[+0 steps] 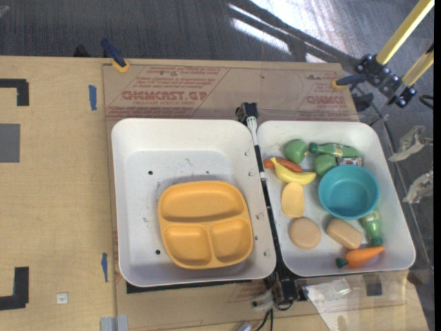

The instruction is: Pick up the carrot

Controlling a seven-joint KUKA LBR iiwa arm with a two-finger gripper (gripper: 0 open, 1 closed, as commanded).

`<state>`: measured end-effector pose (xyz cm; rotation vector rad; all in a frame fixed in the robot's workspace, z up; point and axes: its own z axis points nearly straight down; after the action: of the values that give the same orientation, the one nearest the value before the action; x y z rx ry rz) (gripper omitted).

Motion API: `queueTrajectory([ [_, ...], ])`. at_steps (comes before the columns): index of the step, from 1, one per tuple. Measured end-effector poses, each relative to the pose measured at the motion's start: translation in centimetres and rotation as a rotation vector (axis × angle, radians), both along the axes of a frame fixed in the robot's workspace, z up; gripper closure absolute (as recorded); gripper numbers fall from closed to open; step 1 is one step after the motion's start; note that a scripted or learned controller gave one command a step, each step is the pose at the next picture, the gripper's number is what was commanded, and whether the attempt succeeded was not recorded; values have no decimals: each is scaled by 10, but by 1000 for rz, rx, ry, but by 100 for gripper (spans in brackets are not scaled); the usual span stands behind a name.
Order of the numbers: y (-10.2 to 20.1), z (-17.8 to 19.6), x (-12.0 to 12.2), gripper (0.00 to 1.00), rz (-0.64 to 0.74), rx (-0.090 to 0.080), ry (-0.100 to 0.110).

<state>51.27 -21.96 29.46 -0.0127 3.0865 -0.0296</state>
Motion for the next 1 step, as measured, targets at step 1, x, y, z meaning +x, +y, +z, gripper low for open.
queueTrajectory([
  [1, -2, -121, -28, 0, -174, 28, 63],
])
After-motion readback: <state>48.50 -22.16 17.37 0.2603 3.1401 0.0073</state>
